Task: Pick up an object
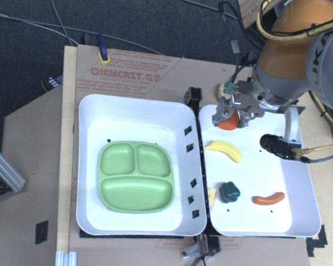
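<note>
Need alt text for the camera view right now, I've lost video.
The end effector is down over an orange-red object at the far end of the right bin. A banana, green object and sausage lie nearer; the left bin holds a green divided tray.

In the right bin lie four small things. An orange-red round piece (229, 123) sits at the upper left corner, partly covered from above. A yellow banana (224, 150) lies below it – curved, flat. Lower are a dark green lump (229, 192) and an orange-red sausage (268, 197), apart.
</note>
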`<state>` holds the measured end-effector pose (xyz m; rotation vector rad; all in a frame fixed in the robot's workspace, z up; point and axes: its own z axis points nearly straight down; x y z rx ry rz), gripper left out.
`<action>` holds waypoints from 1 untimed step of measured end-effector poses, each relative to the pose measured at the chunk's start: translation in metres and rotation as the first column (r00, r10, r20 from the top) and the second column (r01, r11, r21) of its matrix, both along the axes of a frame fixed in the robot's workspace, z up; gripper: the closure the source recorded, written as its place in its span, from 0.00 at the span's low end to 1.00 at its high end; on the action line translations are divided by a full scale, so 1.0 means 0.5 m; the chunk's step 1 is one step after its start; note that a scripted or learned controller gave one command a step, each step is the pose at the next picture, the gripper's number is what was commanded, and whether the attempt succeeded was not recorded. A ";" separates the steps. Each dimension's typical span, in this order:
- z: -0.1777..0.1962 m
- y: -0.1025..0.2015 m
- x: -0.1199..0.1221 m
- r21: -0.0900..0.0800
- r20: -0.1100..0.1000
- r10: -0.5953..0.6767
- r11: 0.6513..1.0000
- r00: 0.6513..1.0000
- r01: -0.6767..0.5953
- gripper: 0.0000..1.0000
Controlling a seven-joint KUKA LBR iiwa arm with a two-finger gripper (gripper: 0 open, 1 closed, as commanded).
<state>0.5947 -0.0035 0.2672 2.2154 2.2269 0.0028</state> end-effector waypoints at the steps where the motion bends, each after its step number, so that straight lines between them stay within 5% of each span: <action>1: -0.048 0.108 0.023 0.001 -0.005 0.001 1.000 1.000 -0.001 1.00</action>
